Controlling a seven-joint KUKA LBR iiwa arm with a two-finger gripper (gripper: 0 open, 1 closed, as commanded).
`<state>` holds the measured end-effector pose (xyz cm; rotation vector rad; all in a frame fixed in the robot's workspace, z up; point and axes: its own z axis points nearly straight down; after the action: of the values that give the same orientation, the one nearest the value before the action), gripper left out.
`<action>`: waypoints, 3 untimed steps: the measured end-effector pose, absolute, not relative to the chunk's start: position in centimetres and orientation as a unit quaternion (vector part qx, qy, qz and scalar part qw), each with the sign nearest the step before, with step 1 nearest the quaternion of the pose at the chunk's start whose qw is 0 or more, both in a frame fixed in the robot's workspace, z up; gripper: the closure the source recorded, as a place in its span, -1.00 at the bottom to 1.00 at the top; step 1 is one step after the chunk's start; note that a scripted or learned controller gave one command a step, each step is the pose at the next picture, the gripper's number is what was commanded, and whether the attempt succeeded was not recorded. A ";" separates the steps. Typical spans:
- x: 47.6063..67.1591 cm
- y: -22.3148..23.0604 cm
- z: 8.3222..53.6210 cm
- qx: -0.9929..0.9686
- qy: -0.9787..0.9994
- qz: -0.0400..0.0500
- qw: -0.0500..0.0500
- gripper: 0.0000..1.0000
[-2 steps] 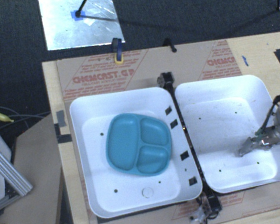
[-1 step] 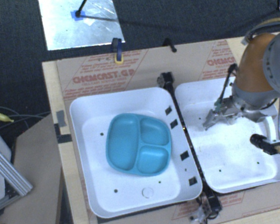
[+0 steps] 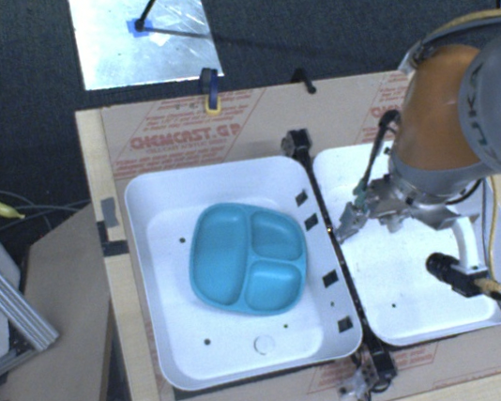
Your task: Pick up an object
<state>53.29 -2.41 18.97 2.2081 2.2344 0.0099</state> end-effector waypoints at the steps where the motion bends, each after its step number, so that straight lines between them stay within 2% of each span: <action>1: 54.5 6.2 23.1 0.702 0.712 0.003 0.001 -1.00; 2: 56.7 4.4 41.1 0.705 0.709 0.008 0.007 -1.00; 3: 51.6 5.7 39.4 0.705 0.709 0.000 0.000 -1.00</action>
<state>51.59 5.70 39.42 2.2161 2.2281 0.0007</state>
